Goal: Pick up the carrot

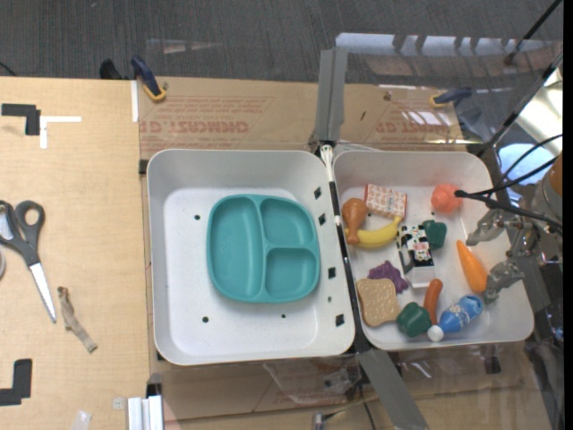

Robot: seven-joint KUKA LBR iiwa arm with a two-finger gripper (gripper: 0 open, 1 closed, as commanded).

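Observation:
The carrot (472, 268), orange and tapered, lies at a slant near the right wall of the right bin (421, 161). My gripper (484, 260) reaches in from the right and sits low, right beside the carrot. Its fingers are spread open: one fingertip (476, 236) is by the carrot's upper end and the other by its lower end. The carrot still rests on the bin floor, not lifted.
Around the carrot lie several toy foods: an orange fruit (445, 198), green pepper (435, 232), milk carton (414, 247), banana (376, 234), bread slice (378, 301), red sausage (433, 296) and water bottle (457, 317). The left bin holds a teal divided plate (264, 247). Scissors (27, 240) lie far left.

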